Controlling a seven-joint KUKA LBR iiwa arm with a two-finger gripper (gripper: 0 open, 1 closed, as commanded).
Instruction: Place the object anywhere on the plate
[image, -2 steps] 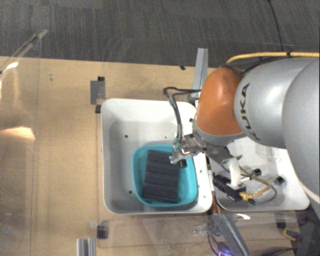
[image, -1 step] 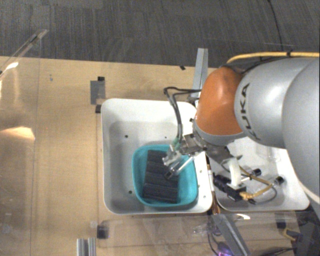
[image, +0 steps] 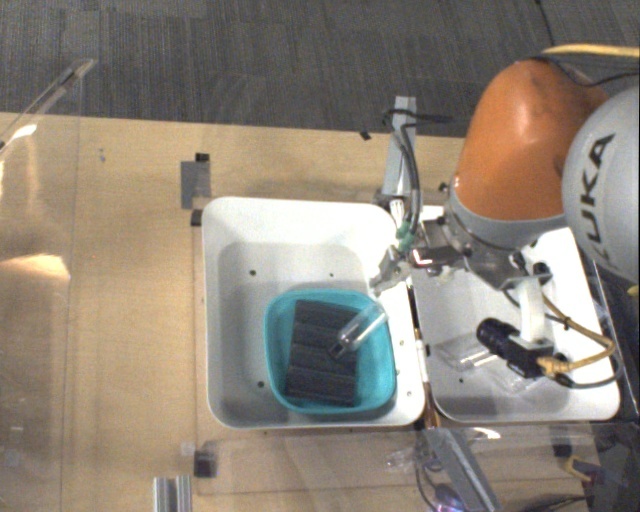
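Left bin (image: 230, 300) holds a teal plate (image: 283, 385) at its 5 o'clock corner. On the plate lie a dark ribbed block (image: 315, 355) and, at the block's 2 o'clock edge, a clear tube (image: 357, 330), tilted. The gripper (image: 400, 262) hangs at 1 o'clock from the tube, near but apart; its state cannot be told. The arm (image: 530, 140) overhangs the right bin (image: 590, 400).

teal plate (image: 380, 385); dark grey ribbed block (image: 318, 355); clear tube (image: 357, 330); white bins (image: 235, 300); orange-banded grey arm (image: 530, 140)
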